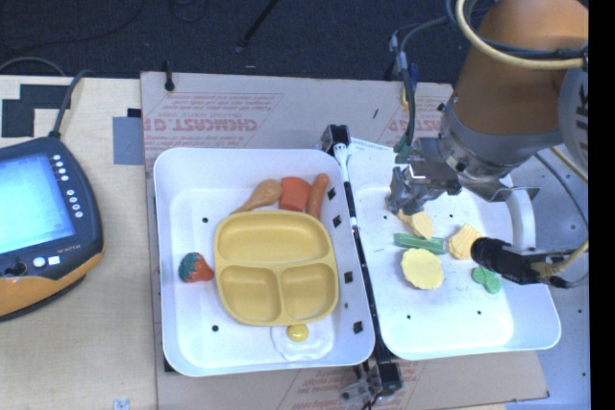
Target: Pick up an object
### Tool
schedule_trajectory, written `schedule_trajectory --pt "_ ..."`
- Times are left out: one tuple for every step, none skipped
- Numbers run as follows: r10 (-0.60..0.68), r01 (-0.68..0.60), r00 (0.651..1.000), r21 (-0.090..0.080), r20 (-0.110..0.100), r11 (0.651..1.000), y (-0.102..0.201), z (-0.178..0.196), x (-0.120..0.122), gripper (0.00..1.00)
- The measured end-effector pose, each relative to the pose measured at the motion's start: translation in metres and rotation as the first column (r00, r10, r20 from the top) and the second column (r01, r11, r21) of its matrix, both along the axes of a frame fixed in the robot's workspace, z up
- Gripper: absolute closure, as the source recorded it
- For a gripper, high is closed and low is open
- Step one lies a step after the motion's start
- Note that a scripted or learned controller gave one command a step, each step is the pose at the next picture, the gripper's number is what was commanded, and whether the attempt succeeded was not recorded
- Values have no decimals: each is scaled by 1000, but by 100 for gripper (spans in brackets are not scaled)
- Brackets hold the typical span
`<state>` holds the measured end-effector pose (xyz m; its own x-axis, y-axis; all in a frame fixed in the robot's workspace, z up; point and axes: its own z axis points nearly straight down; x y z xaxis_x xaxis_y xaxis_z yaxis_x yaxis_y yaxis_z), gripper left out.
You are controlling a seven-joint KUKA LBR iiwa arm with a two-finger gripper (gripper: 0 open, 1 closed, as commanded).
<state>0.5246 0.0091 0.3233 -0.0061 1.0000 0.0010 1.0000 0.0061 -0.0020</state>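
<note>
Two white bins sit side by side on the counter (106, 206). Left bin (183, 178) has a yellow divided plate (277, 266) in the middle, w/ an orange toy carrot (318, 194), a red-orange piece (293, 192) and a tan drumstick-like piece (258, 198) just above it, a toy strawberry (194, 268) to its left, and a toy fried egg (300, 335) at its lower edge.

Right bin (461, 326) holds the small toy foods: a yellow wedge (419, 225), a green bean-like strip (420, 243), a round yellow slice (422, 270), a yellow corn-like piece (464, 242) and a small green piece (487, 279).

Tool (407, 194) is low over the upper left part of the right bin, approx. at the bin's inner wall side. Yellow wedge lies just below the tool tip, very near or touching; I cannot tell which. Green strip and round slice lie further below it, apart from it. Corn piece is to the lower right of the tool, apart. Whether the tool is spread or pressed together, I cannot tell; it looks dark and blurred.

Arm w/ orange band (524, 43) comes in from the right, above the right bin. A tablet-like pendant (38, 216) lies on the counter at far left.
</note>
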Motion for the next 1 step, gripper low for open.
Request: schedule_trajectory --pt "-7 7 1000 -1 2 1000 -27 80 -50 100"
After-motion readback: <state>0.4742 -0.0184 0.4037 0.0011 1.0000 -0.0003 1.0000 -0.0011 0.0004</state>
